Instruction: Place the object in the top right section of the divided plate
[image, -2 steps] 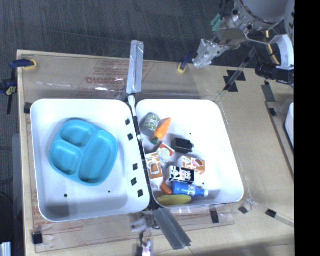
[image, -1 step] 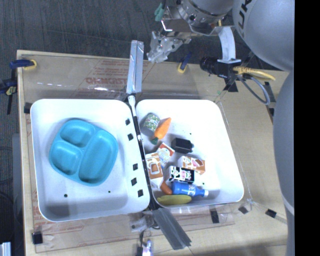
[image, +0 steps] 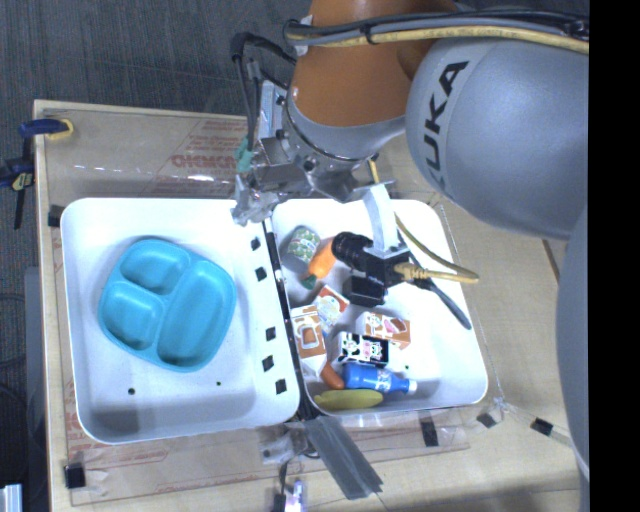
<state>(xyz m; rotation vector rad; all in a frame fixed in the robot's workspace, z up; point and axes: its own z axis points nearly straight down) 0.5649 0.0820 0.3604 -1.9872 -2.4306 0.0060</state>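
We cannot tell the jaws' state; the gripper hangs over the bins' divider, so the divided plate risks going unfilled.

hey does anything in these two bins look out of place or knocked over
Nothing looks spilled or broken. The blue divided plate lies flat in the left bin, turned at a slant to the bin's walls. The objects in the right bin are heaped untidily, with a blue bottle lying on its side.
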